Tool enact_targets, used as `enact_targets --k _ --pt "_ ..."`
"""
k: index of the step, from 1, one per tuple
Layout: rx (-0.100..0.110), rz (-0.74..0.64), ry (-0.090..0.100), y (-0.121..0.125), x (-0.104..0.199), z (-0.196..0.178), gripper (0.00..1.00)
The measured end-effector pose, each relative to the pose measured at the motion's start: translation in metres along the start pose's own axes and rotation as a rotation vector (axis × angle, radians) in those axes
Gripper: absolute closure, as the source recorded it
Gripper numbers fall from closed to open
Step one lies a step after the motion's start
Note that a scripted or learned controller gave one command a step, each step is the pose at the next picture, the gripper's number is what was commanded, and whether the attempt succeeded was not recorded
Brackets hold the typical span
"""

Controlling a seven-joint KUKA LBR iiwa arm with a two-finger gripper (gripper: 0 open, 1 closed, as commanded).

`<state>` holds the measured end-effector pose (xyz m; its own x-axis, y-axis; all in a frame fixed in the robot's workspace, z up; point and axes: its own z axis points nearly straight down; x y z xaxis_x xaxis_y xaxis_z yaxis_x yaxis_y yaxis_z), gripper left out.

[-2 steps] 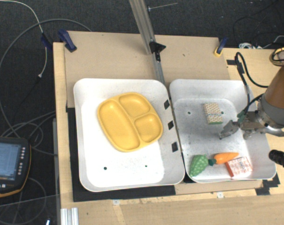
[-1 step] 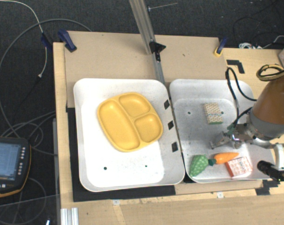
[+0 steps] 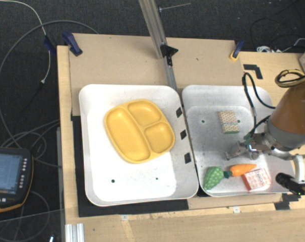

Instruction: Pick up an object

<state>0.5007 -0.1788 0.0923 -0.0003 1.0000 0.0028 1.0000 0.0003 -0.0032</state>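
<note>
near right bin's (image 3: 212, 97) front edge, gripper (image 3: 241, 150) above carrot (image 3: 241, 169).

a robotics lab: a plywood bench (image 3: 142, 59) clamped at its corners, loose cables (image 3: 21, 29) on dark carpet left of it, a teach pendant (image 3: 8, 178) beside.

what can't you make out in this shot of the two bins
- The hand: in the camera view its fingers are small and blurred against the right bin, so their state is unclear.
- The arm: cut off by the right edge.
- The red and white packet: printing too small to read.
- The small patterned block: too small to identify.
- The right bin's near right corner: covered by the arm.
</note>
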Motion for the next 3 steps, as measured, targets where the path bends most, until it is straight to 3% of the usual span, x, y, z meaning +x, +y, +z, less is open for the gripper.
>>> enact_targets --k 1,3 --pt "-0.003 0.000 0.000 0.001 0.000 -0.011 1.00" --pt "-0.010 -0.002 -0.005 0.001 0.012 -0.109 1.00"
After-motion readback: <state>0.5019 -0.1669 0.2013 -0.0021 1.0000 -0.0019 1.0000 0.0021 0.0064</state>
